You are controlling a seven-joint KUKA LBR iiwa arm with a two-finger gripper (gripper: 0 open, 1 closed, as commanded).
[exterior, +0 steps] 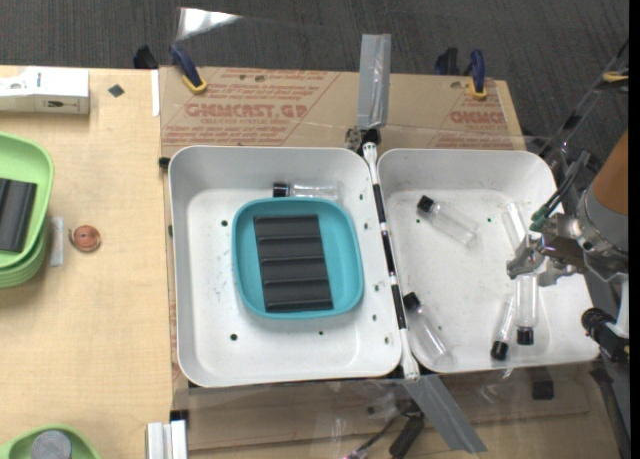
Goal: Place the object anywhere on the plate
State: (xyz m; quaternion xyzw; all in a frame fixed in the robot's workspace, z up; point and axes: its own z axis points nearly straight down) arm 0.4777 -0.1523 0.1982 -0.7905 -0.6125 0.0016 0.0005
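**Clear vials to be lifted by mid-barrel**

Although several clear plastic vials with black caps lie scattered in the right white bin (470,172), the pair nearest the gripper (527,259) is taken as the likely target: two upright-lying clear vials (522,317) are seen side by side just below it, caps toward the bin's front edge. A third capped vial (445,219) is seen near the bin's back, another vial (425,332) along the left wall. The teal rounded-square plate (245,257), which carries a dark ribbed insert (292,263), is found in the left white bin (200,347), well apart from the gripper.

Whether the tool is open or closed cannot be told, and nothing is visibly held.

Such a vial is judged light, stiff and smooth, so slipping and rolling are expected. A hold across the middle of the barrel is advised, away from the cap, and the neighbouring vial may be nudged, since the two lie touching or nearly so.
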